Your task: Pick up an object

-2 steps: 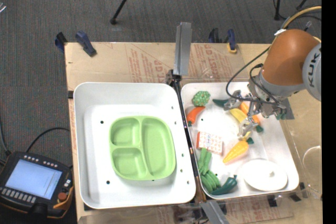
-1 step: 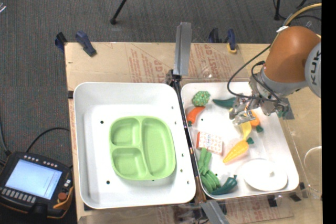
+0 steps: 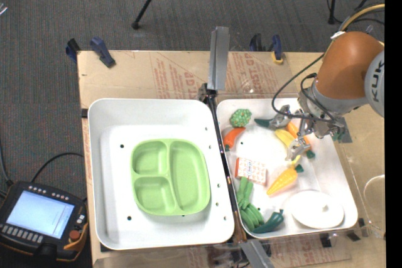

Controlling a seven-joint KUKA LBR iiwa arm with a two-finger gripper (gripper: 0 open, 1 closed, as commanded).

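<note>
My gripper [image 3: 301, 146] hangs low over the right bin [image 3: 339, 166], near its upper right part. Right beside it lie a yellow banana-like toy [image 3: 284, 137] and an orange toy [image 3: 292, 128]. I cannot tell whether anything is held. Just below it lies a yellow and orange corn-like toy [image 3: 282, 180]. A dark green toy [image 3: 269, 123] lies to its left. Farther left are a green broccoli [image 3: 240, 117], an orange carrot [image 3: 231, 137] and a red and white packet [image 3: 250, 169]. Green pea pods [image 3: 249, 205] lie at the bin's lower left.
A white round lid [image 3: 317, 209] rests in the right bin's lower right corner. The left bin [image 3: 107, 135] holds a green divided plate [image 3: 169, 176]. A metal divider post [image 3: 218, 66] stands between the bins at the back. A teach pendant [image 3: 41, 216] lies off the bench at lower left.
</note>
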